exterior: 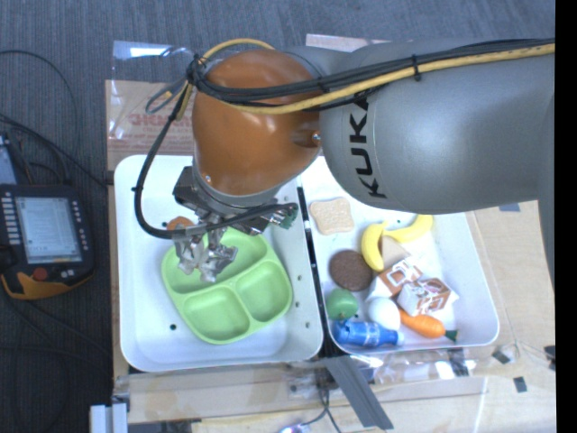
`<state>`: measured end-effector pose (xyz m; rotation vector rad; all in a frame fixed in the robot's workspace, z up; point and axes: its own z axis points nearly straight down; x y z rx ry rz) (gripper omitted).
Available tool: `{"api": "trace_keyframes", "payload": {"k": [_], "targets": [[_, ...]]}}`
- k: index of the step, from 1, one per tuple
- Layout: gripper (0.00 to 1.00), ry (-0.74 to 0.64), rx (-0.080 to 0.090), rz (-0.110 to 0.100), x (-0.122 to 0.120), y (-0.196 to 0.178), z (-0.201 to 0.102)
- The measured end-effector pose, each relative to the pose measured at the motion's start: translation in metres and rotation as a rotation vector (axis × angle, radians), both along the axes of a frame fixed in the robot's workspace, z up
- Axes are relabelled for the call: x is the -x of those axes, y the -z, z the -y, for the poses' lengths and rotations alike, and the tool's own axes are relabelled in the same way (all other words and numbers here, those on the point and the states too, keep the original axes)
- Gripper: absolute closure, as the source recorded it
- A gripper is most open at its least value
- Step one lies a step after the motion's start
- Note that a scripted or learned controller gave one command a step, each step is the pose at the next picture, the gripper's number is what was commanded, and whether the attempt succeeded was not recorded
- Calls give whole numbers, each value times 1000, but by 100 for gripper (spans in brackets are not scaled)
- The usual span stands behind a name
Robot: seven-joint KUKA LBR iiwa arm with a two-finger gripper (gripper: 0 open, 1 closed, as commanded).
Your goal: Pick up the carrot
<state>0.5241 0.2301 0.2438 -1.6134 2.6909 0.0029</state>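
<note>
The jaws (206, 258), their state impossible to tell, are poised over a green divided plate (230, 291) in the left bin (135, 332), while the carrot (422, 325) lies untouched in the right bin (482, 296), so a crossing is judged necessary.

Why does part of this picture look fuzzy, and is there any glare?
In the camera view, the gripper over the green plate looks smeared, while the carrot is fairly sharp; soft light puts a pale sheen on the grey arm and faint shadows in the bins.
</note>
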Motion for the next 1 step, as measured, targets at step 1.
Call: {"api": "trace_keyframes", "payload": {"k": [1], "targets": [[100,-448,1,0,16,-30,45]]}}
